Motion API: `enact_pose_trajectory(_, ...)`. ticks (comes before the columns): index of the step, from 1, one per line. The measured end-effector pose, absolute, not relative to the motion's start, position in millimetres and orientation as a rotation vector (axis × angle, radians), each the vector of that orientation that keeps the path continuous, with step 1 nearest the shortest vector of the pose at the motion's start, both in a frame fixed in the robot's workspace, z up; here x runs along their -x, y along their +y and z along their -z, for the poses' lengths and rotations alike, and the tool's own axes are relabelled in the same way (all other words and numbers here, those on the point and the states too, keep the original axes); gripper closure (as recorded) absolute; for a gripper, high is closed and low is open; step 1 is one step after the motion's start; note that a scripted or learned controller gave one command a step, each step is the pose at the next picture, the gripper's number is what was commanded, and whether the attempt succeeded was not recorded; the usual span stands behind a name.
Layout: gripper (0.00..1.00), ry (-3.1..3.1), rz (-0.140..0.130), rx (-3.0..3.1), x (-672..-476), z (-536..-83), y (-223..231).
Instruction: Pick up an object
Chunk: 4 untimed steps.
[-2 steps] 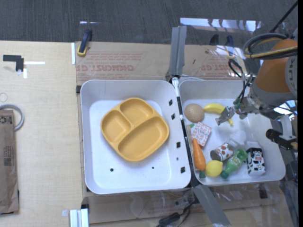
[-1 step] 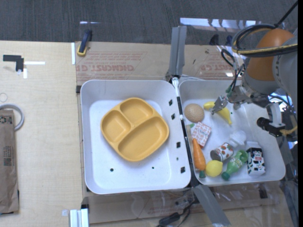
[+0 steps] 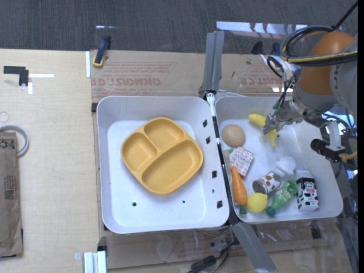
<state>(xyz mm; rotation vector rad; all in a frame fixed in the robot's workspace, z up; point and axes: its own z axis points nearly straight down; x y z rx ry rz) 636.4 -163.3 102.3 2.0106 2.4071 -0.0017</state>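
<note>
Looking down through the single camera view, we see the arm (image 3: 327,67) reaching in over the back of the right bin (image 3: 330,209), with the gripper (image 3: 277,120) low near that bin's rear left area. A yellow banana-shaped toy (image 3: 260,120) lies at the gripper: one part shows to its left and a yellow tip shows just below it, at the fingers. Whether the fingers are open or closed on it we cannot tell; they are too small and dark against the wrist to read.

The task names no particular object, so any item in the right bin qualifies. The candidates are the banana-shaped toy at the gripper, a tan ball (image 3: 232,135) near the divider, a small patterned packet (image 3: 241,160), a carrot (image 3: 239,186), a lemon (image 3: 257,202), a green bottle (image 3: 281,197), a small can (image 3: 268,183), a white cap-shaped item (image 3: 285,165) and a cow-print carton (image 3: 307,194). All rest on the bin floor.

The left bin (image 3: 114,152) holds a yellow divided plate (image 3: 162,155), well apart from the gripper.

We judge the task to be at the grasp stage: approach done, object not visibly lifted. Confirming the grip and raising the object remain.
</note>
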Motion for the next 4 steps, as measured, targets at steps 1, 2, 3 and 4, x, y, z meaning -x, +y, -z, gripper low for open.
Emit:
enact_pose_trajectory(1,1.0,2.326,0.001,-2.107,-658.1,-228,-146)
enact_pose_trajectory(2,0.0,2.327,0.002,-2.108,-657.8,-227,-146)
enact_pose_trajectory(3,0.0,2.327,0.002,-2.108,-657.8,-227,-146)
enact_pose_trajectory(4,0.0,2.478,0.002,-1.929,-658.9,-148,-178)
